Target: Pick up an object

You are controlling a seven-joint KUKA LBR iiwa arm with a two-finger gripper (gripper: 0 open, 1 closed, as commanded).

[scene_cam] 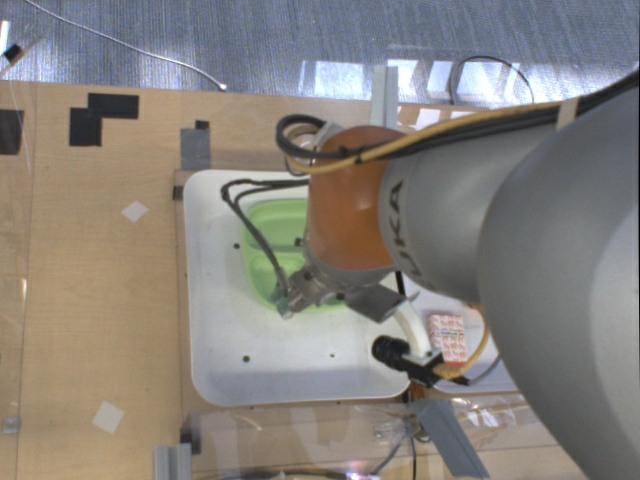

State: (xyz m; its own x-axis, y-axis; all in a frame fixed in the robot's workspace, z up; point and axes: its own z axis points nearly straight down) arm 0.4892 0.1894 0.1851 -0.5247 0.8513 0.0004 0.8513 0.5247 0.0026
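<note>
In the camera view, a pale green, shallow, dish-like plastic object [272,236] is seen lying in the left white bin [215,298], toward that bin's far side and a little right of its middle. Only its left part is visible; the rest is covered by the arm. From its thin raised rim and smooth glossy surface, it is judged to be light, stiff and somewhat slippery, not fragile. Its flat floor offers nothing to pinch, so the rim is judged the best place to be taken, one finger inside and one outside the wall, at the near-left edge where the lip is exposed.

The grey arm with its orange band [345,203] is brought in from the right and is pitched steeply downward over the bin, the wrist hanging directly above the green object. The gripper [290,303] is seen below the orange band, low over the object's near edge, apparently touching or just above the rim; which of the two cannot be told. Whether the gripper is parted or closed cannot be told either, since it is small, blurred and partly hidden by the wrist body. A black cable [250,223] is looped from the wrist across the far-left part of the bin and over the green object. A small printed red and white packet [447,336] is seen in the right bin, near the black wrist fitting
</note>
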